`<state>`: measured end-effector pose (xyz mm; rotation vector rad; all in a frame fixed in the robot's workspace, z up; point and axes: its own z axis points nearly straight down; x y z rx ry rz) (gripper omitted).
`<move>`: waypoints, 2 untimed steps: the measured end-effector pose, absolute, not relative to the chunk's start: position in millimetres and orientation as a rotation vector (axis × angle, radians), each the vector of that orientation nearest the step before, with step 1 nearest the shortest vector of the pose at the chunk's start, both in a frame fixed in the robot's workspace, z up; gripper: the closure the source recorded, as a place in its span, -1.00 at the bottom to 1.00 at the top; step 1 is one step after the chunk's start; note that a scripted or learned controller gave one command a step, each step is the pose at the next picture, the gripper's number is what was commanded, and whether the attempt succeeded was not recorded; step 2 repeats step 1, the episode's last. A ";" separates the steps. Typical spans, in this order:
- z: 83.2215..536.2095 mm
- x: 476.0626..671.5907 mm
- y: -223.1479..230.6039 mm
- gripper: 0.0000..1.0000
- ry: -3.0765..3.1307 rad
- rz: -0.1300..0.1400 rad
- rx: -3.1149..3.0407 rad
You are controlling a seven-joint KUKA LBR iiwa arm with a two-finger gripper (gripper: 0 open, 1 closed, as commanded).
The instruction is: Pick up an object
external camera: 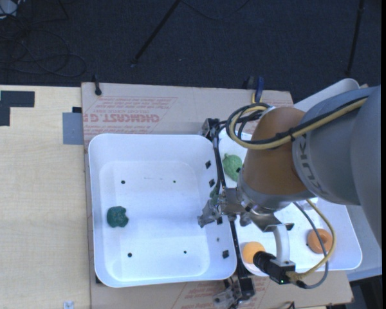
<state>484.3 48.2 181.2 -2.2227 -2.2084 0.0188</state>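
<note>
arm (309, 153): grey with orange band, comes in from the right and sits over the right bin, covering most of it
gripper (212, 215): low over the divide between the two bins, near their front half; can't tell how it's set, blocked by the wrist and cabling
grasp: nothing seen in it
left bin (100, 153): white, shallow, on the cardboard sheet
dark green object (118, 217): in the left bin, by its left wall, toward the front-left corner; well apart from the gripper
right bin (354, 250): white, mostly under the arm
light green object (232, 165): right bin, against its left wall, partly hidden by the arm
orange object (319, 240): right bin, near the front-right corner, a cable crossing in front of it
second orange object (251, 250): right bin, front edge, just beside the wrist hardware
cardboard sheet (148, 111): under both bins, printed lettering along its back edge
bench (32, 205): light wood, left of the bins
</note>
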 end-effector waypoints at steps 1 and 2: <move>210.4 485.3 -45.7 -1.00 -2.212 0.004 -2.233; 210.4 485.3 -45.7 -1.00 -2.212 0.004 -2.233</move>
